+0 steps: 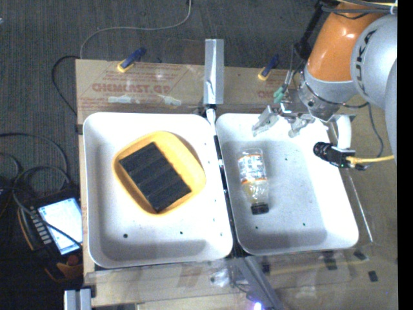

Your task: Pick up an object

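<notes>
Near edge: the tabletop shows as a pale strip under the fronts of both bins. Left bin holds a yellow dish, tilted in plan, with a black ribbed pad lying inside it.

Right bin: one clear plastic bottle lies on its side near the bin's middle, slightly toward the left wall, its dark cap pointing to the near edge. It touches neither wall. This is the likeliest pick, being the thing closest to the arm.

Further back: the gripper hangs over the far part of the right bin, beyond the bottle's base end and a little to its right. The fingers stand spread apart with nothing between them. Height above the bin floor is not readable from this slant.

Judgement on the step in hand, the approach:
- Bring the gripper toward the near edge and slightly left until it sits over the bottle's body, not the cap end.
- Turn the wrist so the fingers close across the bottle's width; along its length they would likely not span it.
- Thin clear plastic probably crumples and rolls; descend centred, close gently.

Far: cardboard sheet behind the bins, with clamps.
</notes>
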{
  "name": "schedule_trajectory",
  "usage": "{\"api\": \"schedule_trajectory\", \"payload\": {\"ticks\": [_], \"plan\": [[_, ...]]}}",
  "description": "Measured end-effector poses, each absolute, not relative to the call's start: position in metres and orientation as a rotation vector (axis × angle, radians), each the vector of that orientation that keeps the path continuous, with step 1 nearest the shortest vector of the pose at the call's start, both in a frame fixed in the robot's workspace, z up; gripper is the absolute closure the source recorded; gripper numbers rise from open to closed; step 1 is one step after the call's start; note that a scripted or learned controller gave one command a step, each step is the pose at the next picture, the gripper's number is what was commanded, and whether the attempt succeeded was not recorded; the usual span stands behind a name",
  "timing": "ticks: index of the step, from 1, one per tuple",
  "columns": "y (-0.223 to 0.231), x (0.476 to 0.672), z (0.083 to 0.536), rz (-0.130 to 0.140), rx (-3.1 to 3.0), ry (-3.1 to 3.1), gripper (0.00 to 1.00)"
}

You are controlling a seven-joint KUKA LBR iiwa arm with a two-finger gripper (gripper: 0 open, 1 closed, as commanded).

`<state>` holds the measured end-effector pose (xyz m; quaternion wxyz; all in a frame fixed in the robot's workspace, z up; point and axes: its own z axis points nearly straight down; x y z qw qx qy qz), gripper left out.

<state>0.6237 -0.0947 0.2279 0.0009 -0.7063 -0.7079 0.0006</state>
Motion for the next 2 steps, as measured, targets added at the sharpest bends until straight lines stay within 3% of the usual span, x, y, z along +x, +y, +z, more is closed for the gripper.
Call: {"api": "schedule_trajectory", "payload": {"ticks": [1, 2], "plan": [[-0.0932, 0.6242, 0.2368, 0.000, -2.214, -2.224, 1.00], [-0.0931, 0.6242, 0.2367, 0.000, -2.214, -2.224, 0.00]]}}
